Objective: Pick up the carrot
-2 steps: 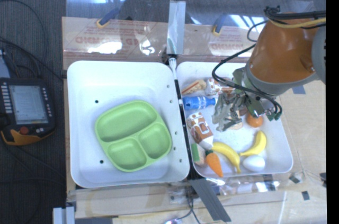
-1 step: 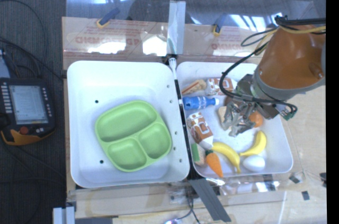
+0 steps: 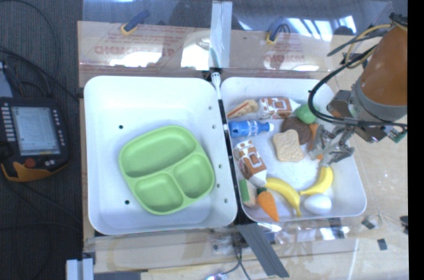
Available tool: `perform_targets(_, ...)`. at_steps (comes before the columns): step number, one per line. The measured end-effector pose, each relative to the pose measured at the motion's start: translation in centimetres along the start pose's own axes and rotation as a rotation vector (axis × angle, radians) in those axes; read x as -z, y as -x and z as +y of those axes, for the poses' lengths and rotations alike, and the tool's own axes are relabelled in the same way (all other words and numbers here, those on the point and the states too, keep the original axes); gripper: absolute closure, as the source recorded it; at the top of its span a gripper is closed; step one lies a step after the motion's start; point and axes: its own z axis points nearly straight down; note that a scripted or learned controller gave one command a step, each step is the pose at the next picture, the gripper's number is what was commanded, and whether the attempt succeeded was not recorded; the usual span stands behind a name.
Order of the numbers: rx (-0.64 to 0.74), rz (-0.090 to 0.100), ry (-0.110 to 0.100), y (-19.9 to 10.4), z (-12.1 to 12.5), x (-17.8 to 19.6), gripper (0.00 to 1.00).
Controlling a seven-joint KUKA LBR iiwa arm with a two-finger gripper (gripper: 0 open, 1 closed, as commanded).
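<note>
Far left of the pincer (image 3: 336, 150), a green three-part plastic tray (image 3: 167, 169) rests alone in the left white bin (image 3: 106, 113). The small orange carrot (image 3: 267, 204) lies left and toward the front of it, touching a curved yellow banana (image 3: 286, 192). The pincer stands narrowly parted, holding nothing.

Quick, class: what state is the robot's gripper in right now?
Two-finger gripper: over the right white bin, beside the yellow banana; whether it is open or closed cannot be told. Orange carrot lies apart.
</note>
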Motion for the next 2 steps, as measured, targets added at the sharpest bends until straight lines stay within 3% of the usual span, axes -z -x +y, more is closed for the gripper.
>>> perform_targets(1,0.364,-0.003,0.0,1.7,4.2,5.2,1.0)
perform_targets(2,0.864,-0.002,0.01,9.1,10.9,-2.2,1.0)
